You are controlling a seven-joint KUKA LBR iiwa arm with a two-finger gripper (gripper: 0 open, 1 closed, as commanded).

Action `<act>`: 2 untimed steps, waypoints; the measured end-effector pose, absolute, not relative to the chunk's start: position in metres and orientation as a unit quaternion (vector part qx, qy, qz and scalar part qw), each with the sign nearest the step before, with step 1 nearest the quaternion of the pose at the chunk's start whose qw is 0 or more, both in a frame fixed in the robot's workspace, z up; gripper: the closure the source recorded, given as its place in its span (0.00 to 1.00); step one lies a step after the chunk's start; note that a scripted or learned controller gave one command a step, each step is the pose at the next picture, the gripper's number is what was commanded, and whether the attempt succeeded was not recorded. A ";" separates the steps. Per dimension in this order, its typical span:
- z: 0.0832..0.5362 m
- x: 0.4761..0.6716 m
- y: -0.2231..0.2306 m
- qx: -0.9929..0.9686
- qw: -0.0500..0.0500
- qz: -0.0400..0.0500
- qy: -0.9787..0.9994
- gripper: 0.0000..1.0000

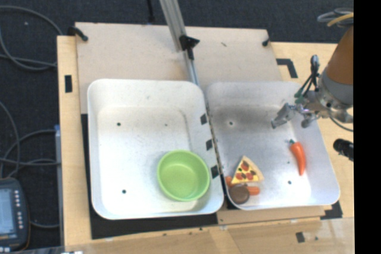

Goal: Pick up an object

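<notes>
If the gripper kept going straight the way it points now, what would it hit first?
The gripper seems to point down and leftward into the right bin. Most likely it meets the bin's bare floor first; the carrot lies off to the side. Depth is unclear.

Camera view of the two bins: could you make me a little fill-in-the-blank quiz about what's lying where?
1. The green bowl lies in the ____ bin.
2. The carrot lies in the ____ bin.
3. The pizza slice lies near that bin's ____ edge.
4. The pincer hangs over the ____ bin.

Missing words: left; right; front; right.
</notes>
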State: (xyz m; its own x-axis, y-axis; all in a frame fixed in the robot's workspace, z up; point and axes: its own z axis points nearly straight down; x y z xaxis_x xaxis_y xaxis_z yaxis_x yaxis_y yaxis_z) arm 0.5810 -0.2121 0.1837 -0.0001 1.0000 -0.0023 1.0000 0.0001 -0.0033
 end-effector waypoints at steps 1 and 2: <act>0.135 0.585 -0.222 -0.707 0.000 0.002 -0.707 0.00; 0.150 0.587 -0.222 -0.707 -0.003 -0.001 -0.707 1.00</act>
State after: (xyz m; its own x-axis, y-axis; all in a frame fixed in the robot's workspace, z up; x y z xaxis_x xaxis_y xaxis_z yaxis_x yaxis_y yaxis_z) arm 0.5869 -0.2224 0.1499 0.0009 1.0000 -0.0034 1.0000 -0.0009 0.0050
